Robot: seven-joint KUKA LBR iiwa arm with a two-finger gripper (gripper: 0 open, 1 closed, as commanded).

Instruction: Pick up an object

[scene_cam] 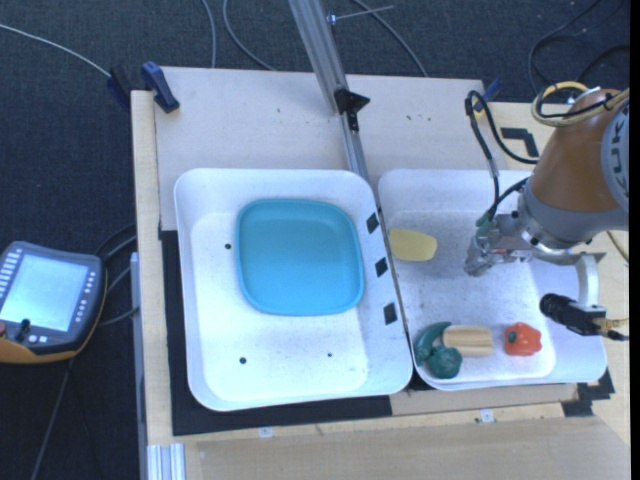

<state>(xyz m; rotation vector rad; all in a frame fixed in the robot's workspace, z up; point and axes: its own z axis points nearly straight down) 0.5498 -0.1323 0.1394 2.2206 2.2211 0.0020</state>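
Note:
In the right bin (440, 298) lie a pale yellow piece (413, 245) near the left wall, a green item (437, 349), a tan block (468, 340) and a red pepper-like piece (521, 339) along the front wall. My gripper (483, 259) hangs over the middle of this bin, right of the yellow piece and above the row at the front. Nothing shows between its fingers. The grey and orange arm reaches in from the right.
The left bin (200, 298) holds a turquoise square plate (300, 255). A metal rail (330, 68) runs from the back down between the bins. A teach pendant (45, 298) lies off the bench at left. Cables trail around the arm.

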